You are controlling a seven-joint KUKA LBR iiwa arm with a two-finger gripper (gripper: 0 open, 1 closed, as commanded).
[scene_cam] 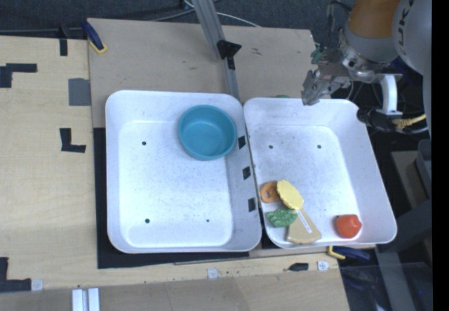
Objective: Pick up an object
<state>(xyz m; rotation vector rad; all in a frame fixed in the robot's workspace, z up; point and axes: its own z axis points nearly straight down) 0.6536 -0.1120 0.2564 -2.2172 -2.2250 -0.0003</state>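
Note:
In the right bin point(319, 162), near its front edge, lie several small items: an orange ring point(268, 192), a yellow piece point(290, 194), a green piece point(281, 217), a tan wedge point(304, 230) and a red ball-like object point(348, 225). A blue bowl point(206, 132) sits in the left bin point(168, 183) at its far right corner. My gripper point(312, 94) hangs over the far edge of the right bin, well away from the items, with nothing visible between its fingers.
A grey pole point(208, 18) slants down from the top to the gap between the bins. Cables trail across the dark floor behind the bench. A yellow-tipped clamp point(95, 39) sits at the board's far left corner.

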